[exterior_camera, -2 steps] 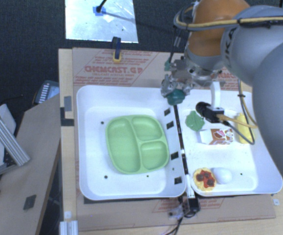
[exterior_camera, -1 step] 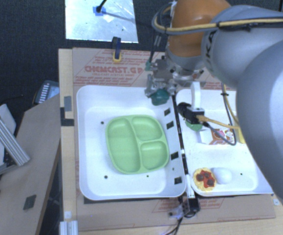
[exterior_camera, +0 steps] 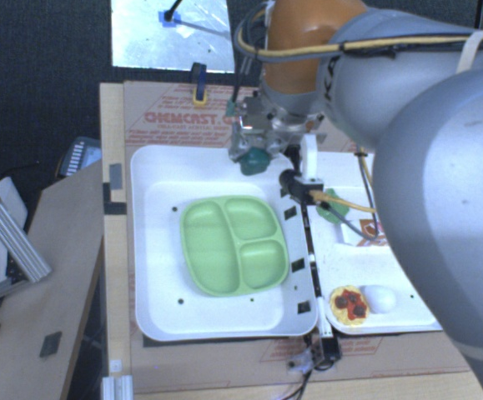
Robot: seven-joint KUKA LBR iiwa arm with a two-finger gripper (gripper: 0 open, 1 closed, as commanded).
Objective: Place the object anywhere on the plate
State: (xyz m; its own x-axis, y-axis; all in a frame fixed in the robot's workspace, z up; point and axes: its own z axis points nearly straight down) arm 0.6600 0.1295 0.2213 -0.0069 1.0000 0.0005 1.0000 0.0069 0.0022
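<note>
Grey KUKA arm point(exterior_camera: 425, 140) looms over bench; its gripper point(exterior_camera: 254, 152) is clamped on teal object point(exterior_camera: 254, 162) above left bin's point(exterior_camera: 153, 223) far rim, just beyond green 3-compartment plate point(exterior_camera: 233, 244).

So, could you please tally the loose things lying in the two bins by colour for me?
Green: 2, the divided plate in the left bin and a small green piece in the right bin
Teal: 1, an object at the gripper
Yellow and red: 1, a small pizza
White: 1, an egg
Total: 5
</note>
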